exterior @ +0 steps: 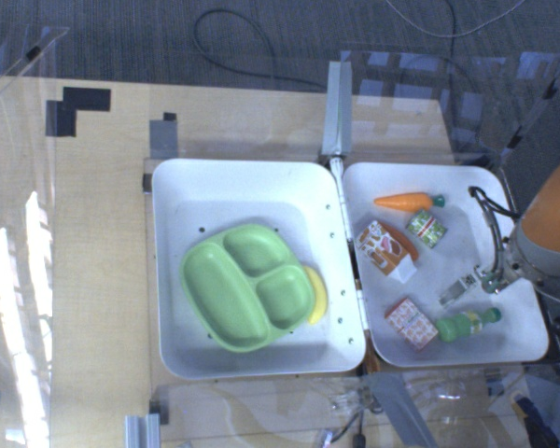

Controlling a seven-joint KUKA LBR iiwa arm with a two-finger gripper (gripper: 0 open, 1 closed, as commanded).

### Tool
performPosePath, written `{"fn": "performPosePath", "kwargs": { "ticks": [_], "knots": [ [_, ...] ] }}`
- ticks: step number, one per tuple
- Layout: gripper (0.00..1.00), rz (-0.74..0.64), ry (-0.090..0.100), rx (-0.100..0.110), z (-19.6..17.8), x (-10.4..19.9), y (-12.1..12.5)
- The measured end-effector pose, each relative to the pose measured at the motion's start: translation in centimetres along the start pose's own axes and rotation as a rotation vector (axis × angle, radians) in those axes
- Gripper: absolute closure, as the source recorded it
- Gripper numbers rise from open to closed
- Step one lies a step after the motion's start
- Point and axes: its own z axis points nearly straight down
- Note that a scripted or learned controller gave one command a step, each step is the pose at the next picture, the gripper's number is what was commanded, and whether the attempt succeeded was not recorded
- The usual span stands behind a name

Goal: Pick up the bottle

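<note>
Hovering low in the right bin [532, 339], the end effector [459, 289] sits just above the bottle [467, 325] and apart from it; how its grip is set I cannot tell at this size. That bottle, small, green and probably plastic, lies on its side near the bin's front wall, its cap pointing right. It looks light and stiff, though its smooth round body could roll or slip, so a hold across the middle of the body seems safest. Just left of the bottle rests a red patterned box [411, 323]. Further from the bottle lie a brown carton [386, 248], a small green can [427, 229] and an orange carrot [407, 202]. Well left of the bottle, the other bin holds a green divided plate [245, 286].
</note>
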Motion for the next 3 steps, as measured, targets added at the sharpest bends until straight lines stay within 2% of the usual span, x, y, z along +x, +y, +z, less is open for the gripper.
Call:
{"fn": "performPosePath", "kwargs": {
  "ticks": [1, 2, 3],
  "knots": [
    [0.00, -0.028, -0.005, -0.003, -0.1, 3.0, -0.5],
    [0.00, 0.093, 0.003, 0.006, -10.6, 0.9, -1.9],
    [0.00, 0.133, -0.001, 0.002, 0.1, 1.5, -1.5]
  ]
}}
